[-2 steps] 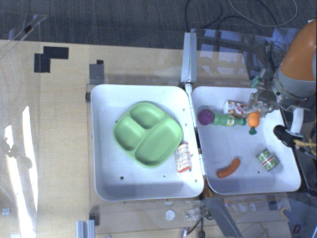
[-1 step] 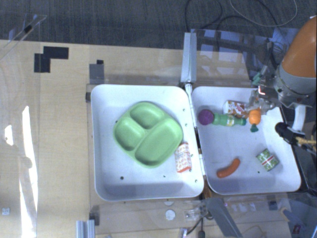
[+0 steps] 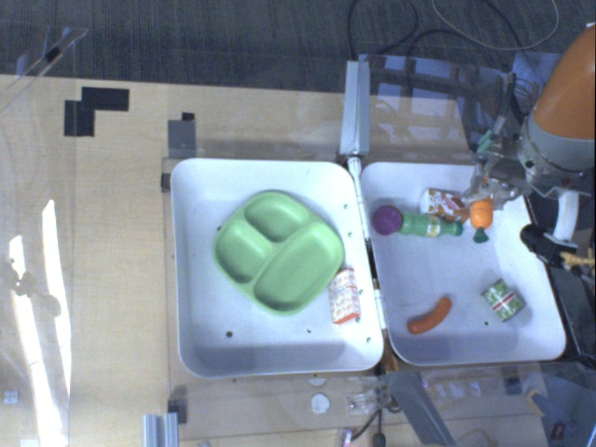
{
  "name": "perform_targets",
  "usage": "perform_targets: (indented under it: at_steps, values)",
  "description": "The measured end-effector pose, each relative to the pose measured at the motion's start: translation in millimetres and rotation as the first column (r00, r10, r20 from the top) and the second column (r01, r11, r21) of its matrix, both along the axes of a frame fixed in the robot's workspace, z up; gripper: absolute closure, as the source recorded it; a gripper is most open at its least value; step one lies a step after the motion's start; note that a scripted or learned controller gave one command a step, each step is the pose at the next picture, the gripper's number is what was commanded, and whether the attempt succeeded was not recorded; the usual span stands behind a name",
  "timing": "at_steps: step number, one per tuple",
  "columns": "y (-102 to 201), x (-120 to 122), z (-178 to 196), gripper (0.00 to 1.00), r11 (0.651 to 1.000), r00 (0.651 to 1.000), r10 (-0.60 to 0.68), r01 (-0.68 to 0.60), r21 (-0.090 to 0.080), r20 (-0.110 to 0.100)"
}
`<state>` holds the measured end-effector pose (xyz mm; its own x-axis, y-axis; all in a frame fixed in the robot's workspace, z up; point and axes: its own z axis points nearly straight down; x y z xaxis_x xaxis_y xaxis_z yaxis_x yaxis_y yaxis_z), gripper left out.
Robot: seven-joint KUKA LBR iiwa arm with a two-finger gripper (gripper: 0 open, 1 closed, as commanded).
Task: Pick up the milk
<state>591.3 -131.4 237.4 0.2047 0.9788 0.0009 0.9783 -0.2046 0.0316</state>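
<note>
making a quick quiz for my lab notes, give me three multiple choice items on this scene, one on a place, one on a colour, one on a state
1. Where is the green divided plastic plate?
A. left white bin
B. right white bin
C. on the bench

2. What colour is the small round ball in the right bin?
A. yellow
B. purple
C. white

3. How does the small white and red milk carton sit?
A. lying in the left bin beside the plate
B. standing on the plate
C. lifted off the bin floor

Answers: 1 A, the plate lies in the left bin. 2 B, the ball is purple. 3 A, the carton lies on the bin floor at the plate's right edge.
</note>
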Motion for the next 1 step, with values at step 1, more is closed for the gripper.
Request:
perform_targets:
  at_steps: [1]
  values:
    - [63.5, 10.2, -21.9, 1.0, 1.0, 0.999, 0.03, -0.029, 0.006, -0.027]
